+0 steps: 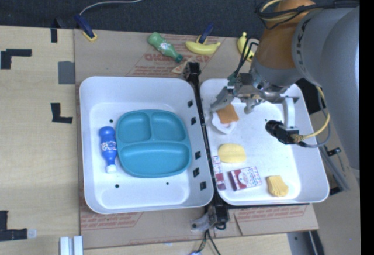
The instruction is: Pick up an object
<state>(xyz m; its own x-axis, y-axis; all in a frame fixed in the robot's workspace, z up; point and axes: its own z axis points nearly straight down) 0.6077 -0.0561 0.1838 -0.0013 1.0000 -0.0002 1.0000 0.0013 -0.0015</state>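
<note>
In the left bin, the blue divided tray fills the middle and the blue bottle lies just beside its left edge; bare floor runs along the far and near walls. In the right bin, the arm overhangs the far part, while the orange block, yellow sponge, carton and small yellow piece crowd the left side and near edge. Its right middle lies open.

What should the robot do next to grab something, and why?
Probably lower the gripper a little onto the orange toast piece. The gripper sits right above it in the right bin, with nothing visibly held between its fingers. The toast is the nearest thing, closer than the yellow lump or the small carton.
</note>
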